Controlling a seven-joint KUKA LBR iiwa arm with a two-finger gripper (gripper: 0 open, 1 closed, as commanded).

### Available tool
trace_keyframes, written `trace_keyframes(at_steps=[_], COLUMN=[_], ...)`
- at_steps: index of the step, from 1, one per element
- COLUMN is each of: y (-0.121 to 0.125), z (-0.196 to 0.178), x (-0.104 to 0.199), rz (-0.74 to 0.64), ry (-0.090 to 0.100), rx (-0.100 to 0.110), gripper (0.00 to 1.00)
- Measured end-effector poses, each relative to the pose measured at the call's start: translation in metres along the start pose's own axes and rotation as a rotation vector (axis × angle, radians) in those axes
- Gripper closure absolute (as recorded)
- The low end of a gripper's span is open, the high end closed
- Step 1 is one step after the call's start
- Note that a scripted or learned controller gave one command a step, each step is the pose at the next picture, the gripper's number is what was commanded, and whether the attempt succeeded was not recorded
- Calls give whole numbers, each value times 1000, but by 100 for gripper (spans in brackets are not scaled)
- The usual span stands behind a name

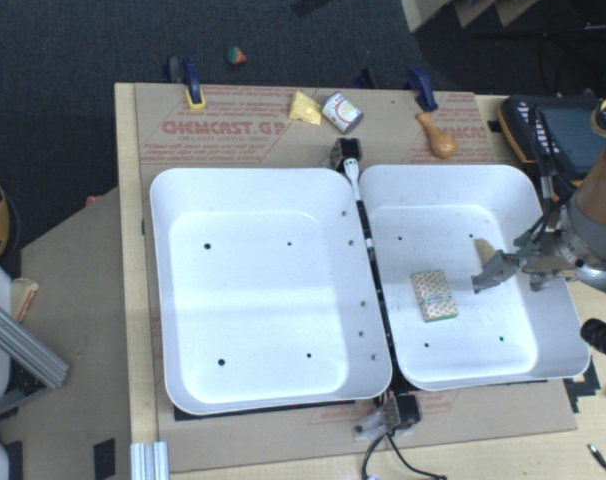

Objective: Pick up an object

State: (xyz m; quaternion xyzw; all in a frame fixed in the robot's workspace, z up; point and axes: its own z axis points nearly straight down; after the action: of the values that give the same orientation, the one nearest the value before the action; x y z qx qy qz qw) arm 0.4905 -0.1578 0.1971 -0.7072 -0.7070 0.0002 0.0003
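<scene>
While the arm (595, 218) reaches in from the right, nearest the camera a cable and black connector (398, 413) are seen at the front edge of the table (253, 433), just below the seam between the two bins. Above them the left bin (173, 298) and the right bin (558, 353) are set side by side, touching along a dark strip. A small patterned pad (434, 295), greenish with a pale edge, is seen lying flat on the floor of the right bin, somewhat left of its middle and tilted slightly. Just to the right of the pad and a little higher in the view, the jaws (495, 270) are seen over the right bin, pointed toward the pad but apart from it. Nothing is seen between the jaws; how far open they stand cannot be told, since the tips are small and dark against the white. A small tan speck (483, 247) is noted on the bin floor just above the jaws. Farther back, beyond the bins, a black clip (347, 153) is set at the top of the seam. On the table behind it a yellow piece (305, 109), a small white box (342, 112) and a brown wooden item (437, 137) are laid, and two blue clamps (192, 80) are fixed at the far edge.
</scene>
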Motion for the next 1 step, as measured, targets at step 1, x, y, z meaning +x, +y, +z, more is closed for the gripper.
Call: trace_keyframes(at_steps=[1], y=[65], z=[118], x=[63], rz=[-7], ry=[2], rx=[-1], gripper=[0])
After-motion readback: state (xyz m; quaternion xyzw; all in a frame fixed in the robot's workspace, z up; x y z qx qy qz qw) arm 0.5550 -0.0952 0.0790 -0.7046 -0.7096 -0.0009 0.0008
